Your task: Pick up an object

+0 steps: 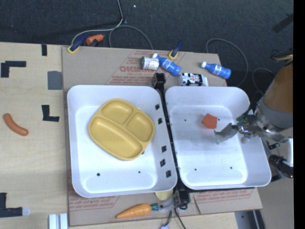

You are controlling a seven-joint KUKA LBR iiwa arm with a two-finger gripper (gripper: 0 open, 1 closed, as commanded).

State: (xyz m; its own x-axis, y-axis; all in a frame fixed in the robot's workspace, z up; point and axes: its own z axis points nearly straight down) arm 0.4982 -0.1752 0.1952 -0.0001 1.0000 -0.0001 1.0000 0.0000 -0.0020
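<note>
Orange-red and blocky, the small cube (209,121) is sitting on the floor of the right bin (209,175), in its upper middle part, well apart from every wall. I am seeing no clear long axis on it; it looks roughly as wide as it is deep, so I am judging that the approach angle matters little.

I am watching the gripper (224,134) hang just beside the cube, slightly below and to the right of it in the camera view, so the cube is lying up and to the left of the jaws. Whether the jaws are open or closed I cannot tell; the grey tips are blurring together, and nothing is sitting between them. The arm (279,99) is reaching in over the bin's right rim.

I am reading plenty of bare floor around the cube, so a short shift up-left and a descent should meet no obstruction. The divider between bins is lying well to the left. The yellow tray (122,128) is resting in the left bin (81,175), out of the way.
</note>
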